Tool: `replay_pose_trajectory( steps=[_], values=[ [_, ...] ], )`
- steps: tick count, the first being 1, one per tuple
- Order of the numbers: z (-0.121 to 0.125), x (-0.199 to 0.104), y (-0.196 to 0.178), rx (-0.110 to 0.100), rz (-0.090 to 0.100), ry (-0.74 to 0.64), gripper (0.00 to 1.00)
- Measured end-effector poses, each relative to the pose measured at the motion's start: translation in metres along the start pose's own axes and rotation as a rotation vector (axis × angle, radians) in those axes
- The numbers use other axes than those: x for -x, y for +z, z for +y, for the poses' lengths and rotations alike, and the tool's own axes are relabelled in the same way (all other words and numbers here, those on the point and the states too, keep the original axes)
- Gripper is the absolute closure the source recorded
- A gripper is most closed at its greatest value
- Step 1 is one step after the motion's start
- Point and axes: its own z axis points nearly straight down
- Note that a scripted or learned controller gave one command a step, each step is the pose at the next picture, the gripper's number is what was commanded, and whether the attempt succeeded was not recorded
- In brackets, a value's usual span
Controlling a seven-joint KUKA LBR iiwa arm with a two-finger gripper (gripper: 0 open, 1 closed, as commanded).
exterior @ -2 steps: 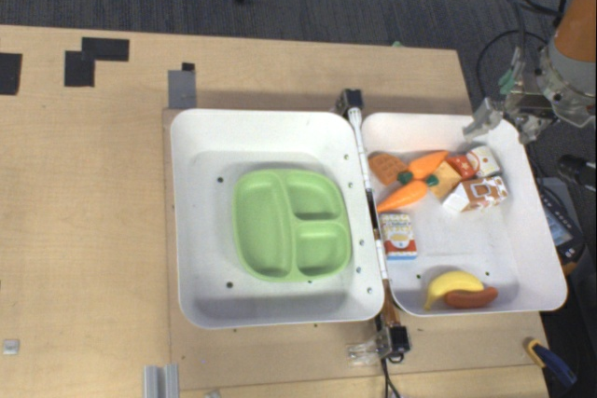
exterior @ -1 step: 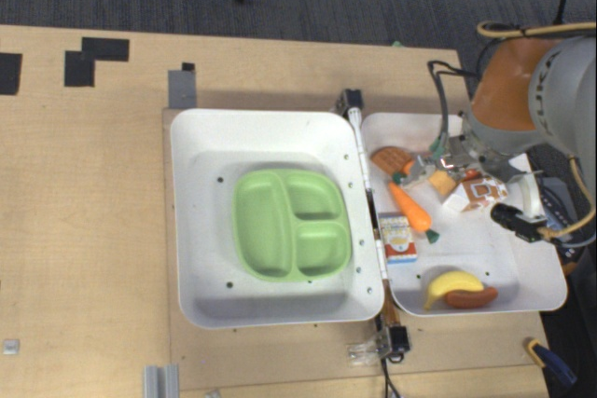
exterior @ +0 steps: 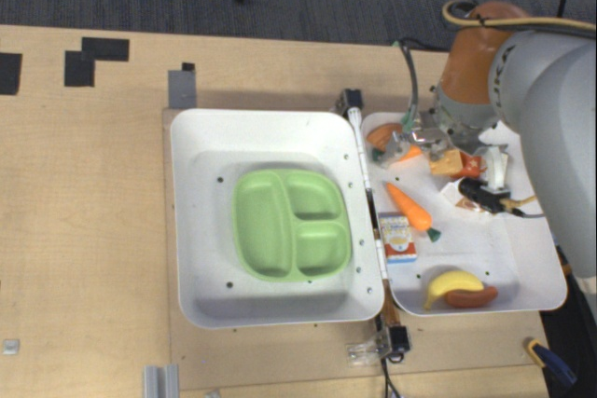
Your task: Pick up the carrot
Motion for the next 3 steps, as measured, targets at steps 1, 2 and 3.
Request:
replay_pose_trajectory(
  steps=[1,2,3],
  values=[
    [-0.041,0.002,-0.001,0.014,-0.002,-0.153,0.00],
    [-0.084,-0.013,-0.001,0.014,-0.001,-0.190,0.00],
    [-0.032,-0.064,-0.101,0.014,0.000,-0.036,0.00]
  ],
)
